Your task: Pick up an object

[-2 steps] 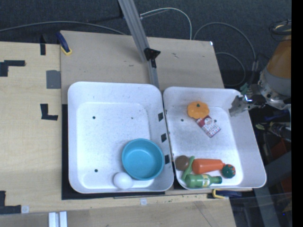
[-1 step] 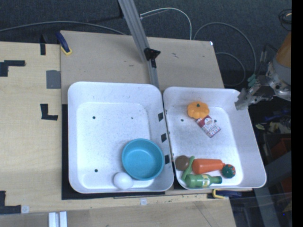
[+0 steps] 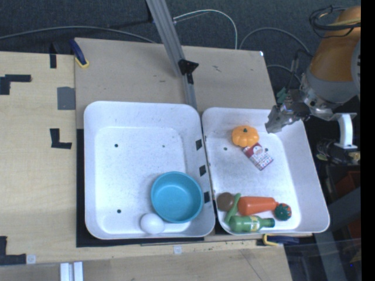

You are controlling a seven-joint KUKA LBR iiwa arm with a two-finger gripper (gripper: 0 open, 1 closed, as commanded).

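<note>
While the grey arm's two-finger gripper point(image 3: 276, 123) is seen above the right white bin point(image 3: 309, 174) near its two o'clock rim, whether the jaws are released or clenched cannot be told. At nine o'clock of it, a small orange plastic pumpkin point(image 3: 245, 136) is found on the bin floor. It is judged light, stiff and slippery; its rounded flanks are best pinched.

A pale wooden bench point(image 3: 35, 174) with black tape marks sits on dark carpet point(image 3: 70, 7); thin cables point(image 3: 211, 13) trail behind, and a grey metal pole point(image 3: 167, 31) slants across
</note>
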